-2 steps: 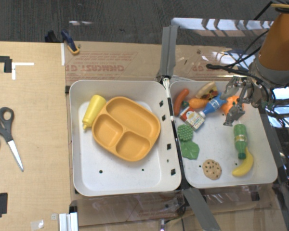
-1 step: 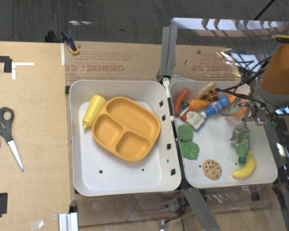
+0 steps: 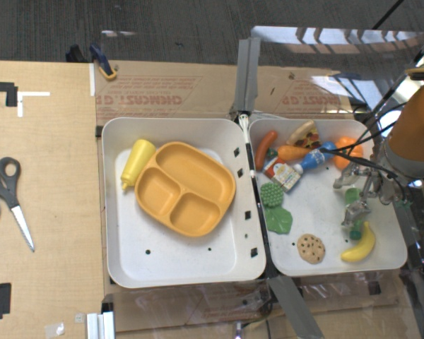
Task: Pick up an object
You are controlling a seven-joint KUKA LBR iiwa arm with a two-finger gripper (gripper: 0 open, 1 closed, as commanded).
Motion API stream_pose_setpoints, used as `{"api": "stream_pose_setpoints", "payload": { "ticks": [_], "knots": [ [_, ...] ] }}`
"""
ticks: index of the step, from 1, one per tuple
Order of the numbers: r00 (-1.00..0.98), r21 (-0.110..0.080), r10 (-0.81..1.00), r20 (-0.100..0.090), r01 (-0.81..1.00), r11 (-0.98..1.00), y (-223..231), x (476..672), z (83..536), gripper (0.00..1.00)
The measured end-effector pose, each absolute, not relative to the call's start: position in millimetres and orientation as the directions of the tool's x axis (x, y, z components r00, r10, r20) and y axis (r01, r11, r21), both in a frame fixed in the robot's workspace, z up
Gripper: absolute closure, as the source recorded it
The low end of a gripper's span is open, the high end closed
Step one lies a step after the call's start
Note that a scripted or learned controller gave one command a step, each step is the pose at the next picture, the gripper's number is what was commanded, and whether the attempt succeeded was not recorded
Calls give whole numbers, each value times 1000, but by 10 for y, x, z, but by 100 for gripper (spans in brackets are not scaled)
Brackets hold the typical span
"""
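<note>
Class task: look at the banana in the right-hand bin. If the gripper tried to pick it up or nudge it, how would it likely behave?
The banana looks like glossy plastic, so probably light, stiff and slippery. Its curve suggests it might pivot when nudged.

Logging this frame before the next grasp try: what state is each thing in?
Hand: low in the right bin, above the banana.
Divided plate: upright, flat in the left bin.
Yellow bottle: lying down, beside the plate.
Scissors: closed, on the bench.
</note>
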State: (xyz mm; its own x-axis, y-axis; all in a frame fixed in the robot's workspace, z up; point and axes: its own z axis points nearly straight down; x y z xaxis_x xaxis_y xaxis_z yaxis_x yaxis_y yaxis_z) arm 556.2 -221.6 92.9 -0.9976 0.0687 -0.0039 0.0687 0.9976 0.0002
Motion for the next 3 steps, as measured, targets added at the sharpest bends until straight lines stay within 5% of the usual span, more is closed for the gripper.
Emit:
{"api": "stream_pose_setpoints", "payload": {
  "ticks": [1, 2, 3],
  "knots": [
    [-993, 0, -122, -2, -122, 993, -2210, 5496, 925, 0],
    [-992, -1, -122, -8, -122, 993, -2207, 5513, 1026, 100],
    [-992, -1, -122, -8, -122, 993, -2207, 5513, 1025, 0]
  ]
}}
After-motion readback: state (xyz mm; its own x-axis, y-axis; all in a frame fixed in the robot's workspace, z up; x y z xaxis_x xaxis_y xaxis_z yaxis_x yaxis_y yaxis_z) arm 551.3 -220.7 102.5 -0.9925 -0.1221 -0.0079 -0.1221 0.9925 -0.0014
